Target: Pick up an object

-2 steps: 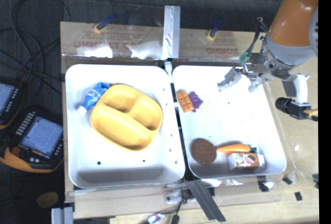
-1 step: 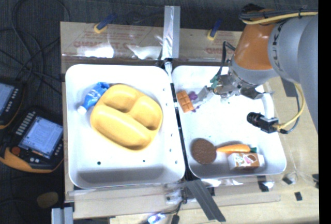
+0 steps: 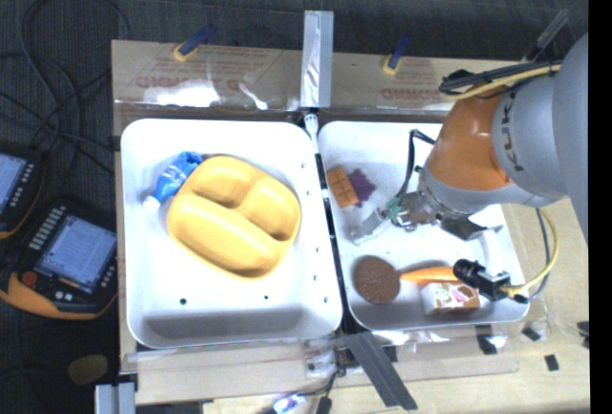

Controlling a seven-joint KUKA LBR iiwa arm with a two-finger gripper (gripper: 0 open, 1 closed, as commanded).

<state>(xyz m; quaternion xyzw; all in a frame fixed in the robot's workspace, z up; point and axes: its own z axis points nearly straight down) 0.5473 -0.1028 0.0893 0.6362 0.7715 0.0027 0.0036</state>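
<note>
A single fixed camera looks down from above the bench at a slant. It frames both white bins [image 3: 229, 321] side by side, with the arm [image 3: 535, 130] entering from the right.

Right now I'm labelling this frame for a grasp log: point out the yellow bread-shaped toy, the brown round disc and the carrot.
yellow bread-shaped toy [image 3: 232, 214]: camera view, centre of its top, left bin.
brown round disc [image 3: 377, 279]: camera view, middle of its face, right bin.
carrot [image 3: 426, 274]: camera view, mid-length of its orange body.
</note>
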